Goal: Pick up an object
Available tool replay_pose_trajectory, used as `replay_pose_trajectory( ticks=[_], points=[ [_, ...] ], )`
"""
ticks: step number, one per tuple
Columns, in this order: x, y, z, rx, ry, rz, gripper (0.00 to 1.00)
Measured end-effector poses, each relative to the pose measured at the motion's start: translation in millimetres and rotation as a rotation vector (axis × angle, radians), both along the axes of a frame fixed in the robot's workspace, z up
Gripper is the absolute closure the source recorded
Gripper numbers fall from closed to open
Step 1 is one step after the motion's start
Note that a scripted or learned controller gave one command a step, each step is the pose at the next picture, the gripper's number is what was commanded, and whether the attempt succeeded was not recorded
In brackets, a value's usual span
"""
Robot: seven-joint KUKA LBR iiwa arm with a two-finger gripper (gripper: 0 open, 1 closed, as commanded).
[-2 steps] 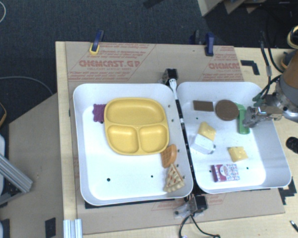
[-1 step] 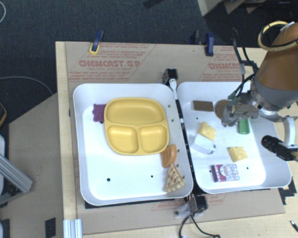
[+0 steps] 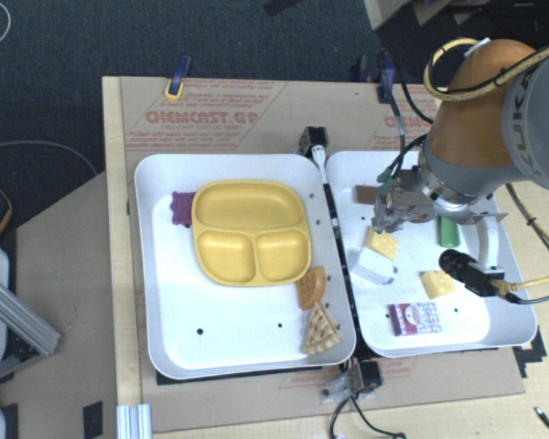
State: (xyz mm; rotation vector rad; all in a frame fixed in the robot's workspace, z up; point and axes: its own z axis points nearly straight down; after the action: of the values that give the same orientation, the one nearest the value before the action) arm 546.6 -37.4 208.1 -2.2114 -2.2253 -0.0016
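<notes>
- One candidate stands out: the yellow wedge [image 3: 381, 243], lying in the right bin [image 3: 471, 323] toward its left side, just at six o'clock of the gripper [image 3: 387, 216].
- The gripper hangs low over that bin, its tip very near the wedge's upper edge. I cannot tell from this angle whether it is open or closed, or whether it touches the wedge, and nothing can be seen held in it.
- By my judgement the step in hand is the descent onto a target, with the grasp itself not yet made.
- The next move likely calls for settling squarely around the wedge, closing on it, then lifting straight up.
- A white block [image 3: 373, 265] lies against the wedge at six o'clock and could be nudged or caught along with it.
- The right bin holds more:
  - a small yellow piece [image 3: 436, 283] at four o'clock of the wedge;
  - a maroon-and-white packet [image 3: 414, 318] at five o'clock, near the front wall;
  - a green thing [image 3: 450, 233] at three o'clock, partly hidden by the arm;
  - a brown thing [image 3: 366, 193] at twelve o'clock, close beside the gripper.
- The left bin [image 3: 192, 318] holds four things:
  - a yellow divided tray [image 3: 252, 231] with three compartments;
  - a purple thing [image 3: 181, 207] at the tray's nine o'clock edge;
  - a brown pastry-like piece [image 3: 311, 286] at the tray's five o'clock;
  - a tan waffle piece [image 3: 320, 329] just at six o'clock of the pastry-like piece.
</notes>
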Motion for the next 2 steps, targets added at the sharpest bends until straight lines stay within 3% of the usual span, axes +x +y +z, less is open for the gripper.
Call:
replay_pose_trajectory(
  ticks=[1, 2],
  points=[
    [-2, 54, 2, 0.0, -0.001, 0.0, 1.0],
    [-11, 70, 16, -0.002, -0.004, -0.003, 1.0]
  ],
)
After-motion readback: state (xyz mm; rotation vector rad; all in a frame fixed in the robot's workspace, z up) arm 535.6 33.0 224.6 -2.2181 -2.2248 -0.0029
